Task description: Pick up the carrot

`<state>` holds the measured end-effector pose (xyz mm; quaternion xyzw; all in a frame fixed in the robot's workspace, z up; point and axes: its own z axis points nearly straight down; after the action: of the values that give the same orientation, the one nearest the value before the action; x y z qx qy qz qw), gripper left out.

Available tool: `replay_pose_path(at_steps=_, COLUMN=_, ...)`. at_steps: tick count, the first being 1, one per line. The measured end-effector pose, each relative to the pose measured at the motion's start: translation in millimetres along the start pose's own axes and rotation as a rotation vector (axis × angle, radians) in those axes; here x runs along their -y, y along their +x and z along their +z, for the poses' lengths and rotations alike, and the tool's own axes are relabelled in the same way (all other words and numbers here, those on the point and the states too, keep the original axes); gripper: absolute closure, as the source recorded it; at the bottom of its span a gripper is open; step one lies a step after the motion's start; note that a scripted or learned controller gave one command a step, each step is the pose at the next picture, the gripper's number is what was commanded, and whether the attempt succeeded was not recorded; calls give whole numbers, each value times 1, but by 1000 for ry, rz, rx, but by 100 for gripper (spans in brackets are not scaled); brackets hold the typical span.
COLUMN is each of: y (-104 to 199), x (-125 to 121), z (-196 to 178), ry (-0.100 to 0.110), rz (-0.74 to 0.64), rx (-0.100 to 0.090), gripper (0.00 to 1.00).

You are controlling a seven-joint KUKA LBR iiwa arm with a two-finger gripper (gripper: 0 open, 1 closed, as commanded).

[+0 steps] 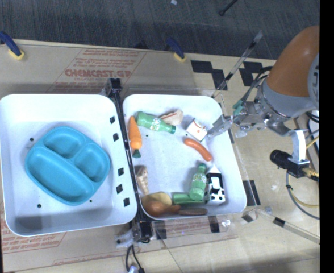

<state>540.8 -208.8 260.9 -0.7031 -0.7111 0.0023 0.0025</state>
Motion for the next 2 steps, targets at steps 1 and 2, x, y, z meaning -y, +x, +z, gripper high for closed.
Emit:
replay_pose_path(at_steps=1, y=71, x=23, z=169, ry=0, rz=208, rx=-4, gripper=0)
replay_pose_path(at_steps=2, y=18, x=-41, z=139, ry=-6, rz=-82, rx=3, gripper=0)
